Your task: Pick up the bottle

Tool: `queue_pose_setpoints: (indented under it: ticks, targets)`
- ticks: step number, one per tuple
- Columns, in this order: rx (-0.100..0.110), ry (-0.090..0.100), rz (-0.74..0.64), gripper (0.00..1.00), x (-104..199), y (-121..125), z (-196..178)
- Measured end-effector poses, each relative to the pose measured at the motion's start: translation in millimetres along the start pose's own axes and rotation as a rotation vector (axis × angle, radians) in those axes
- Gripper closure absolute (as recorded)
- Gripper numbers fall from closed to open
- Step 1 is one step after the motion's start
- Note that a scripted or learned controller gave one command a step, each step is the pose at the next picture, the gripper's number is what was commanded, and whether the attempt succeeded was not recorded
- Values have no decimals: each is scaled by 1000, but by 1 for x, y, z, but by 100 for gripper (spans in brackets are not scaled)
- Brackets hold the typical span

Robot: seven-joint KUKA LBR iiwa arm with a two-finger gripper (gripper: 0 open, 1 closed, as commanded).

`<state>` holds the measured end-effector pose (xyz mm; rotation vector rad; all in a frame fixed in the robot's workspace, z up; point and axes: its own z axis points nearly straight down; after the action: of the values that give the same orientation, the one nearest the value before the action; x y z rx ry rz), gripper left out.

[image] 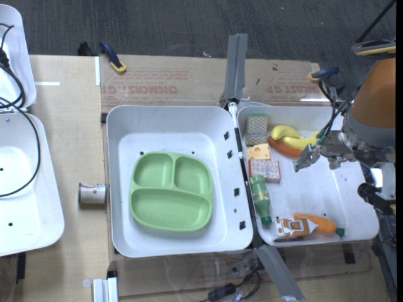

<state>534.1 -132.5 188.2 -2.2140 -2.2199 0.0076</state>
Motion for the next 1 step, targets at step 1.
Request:
queue_pose_setpoints:
  ticks: [1]
  targets:
    - [-7,-9,-445,0,29,-3,98]
